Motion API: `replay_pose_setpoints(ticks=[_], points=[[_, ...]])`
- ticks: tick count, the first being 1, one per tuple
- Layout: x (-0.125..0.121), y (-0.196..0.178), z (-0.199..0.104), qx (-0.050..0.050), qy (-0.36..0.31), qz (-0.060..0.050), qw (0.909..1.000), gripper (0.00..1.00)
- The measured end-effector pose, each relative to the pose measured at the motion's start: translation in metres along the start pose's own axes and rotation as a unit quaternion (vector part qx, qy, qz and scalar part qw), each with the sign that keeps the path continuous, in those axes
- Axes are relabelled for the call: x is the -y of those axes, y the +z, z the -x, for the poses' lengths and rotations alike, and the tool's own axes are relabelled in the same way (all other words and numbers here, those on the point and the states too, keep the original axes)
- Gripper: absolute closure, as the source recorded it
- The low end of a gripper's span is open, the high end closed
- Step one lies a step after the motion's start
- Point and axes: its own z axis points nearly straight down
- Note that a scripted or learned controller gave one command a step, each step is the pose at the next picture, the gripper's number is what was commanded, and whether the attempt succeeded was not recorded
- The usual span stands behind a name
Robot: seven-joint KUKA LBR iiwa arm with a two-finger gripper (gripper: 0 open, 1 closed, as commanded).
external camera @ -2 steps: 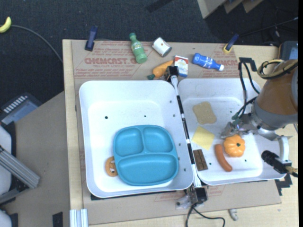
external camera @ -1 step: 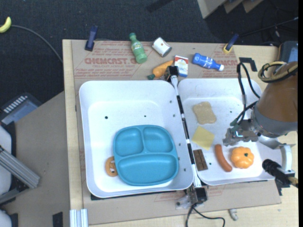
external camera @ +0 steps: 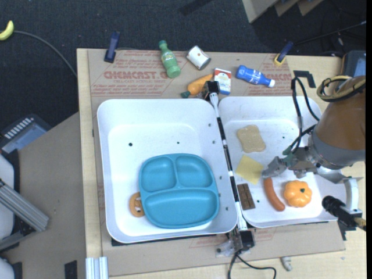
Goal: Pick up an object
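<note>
My nearest candidates lie close under my gripper (external camera: 278,166) in the right bin (external camera: 273,110): the sausage (external camera: 274,194) sits just below it and slightly toward the arm, the yellow cheese slice (external camera: 249,168) lies just beside it on the side away from my wrist, and the orange pumpkin (external camera: 297,193) rests below, tucked under my forearm. I cannot tell from this angle whether my fingers are apart or together; they look like a grey blur over the bin floor, and nothing shows between them.

What could go wrong, as I judge it: the cheese slice is flat, so closing on it may only scrape the floor and slip. The sausage is round and could roll away if I touch one side first. The pumpkin is touching or nearly touching the sausage, so a descent between them might nudge both and leave me with neither.

Farther off, the bread slice (external camera: 250,138) lies beyond the cheese, well clear. A brown chocolate bar (external camera: 244,196) lies along the divider, past the sausage. Across the divider, the left bin (external camera: 116,121) carries a blue divided plate (external camera: 178,189) with a pretzel (external camera: 136,205) at its far edge. Behind both bins, a green bottle (external camera: 170,60), a blue bottle (external camera: 254,76) and a small carton (external camera: 222,80) lie on the board, none in my way.
</note>
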Motion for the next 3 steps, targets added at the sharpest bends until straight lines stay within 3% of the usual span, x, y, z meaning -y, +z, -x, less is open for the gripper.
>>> replay_pose_setpoints(ticks=[1, 2, 3], points=[[0.009, 0.061, -0.003, 0.001, 0.0, 0.001, 1.0, 0.0], [0.009, 0.051, -0.003, 0.001, 0.001, 0.001, 1.0, 1.0], [-0.002, -0.039, -0.085, 0.0, -0.001, 0.002, 1.0, 1.0]])
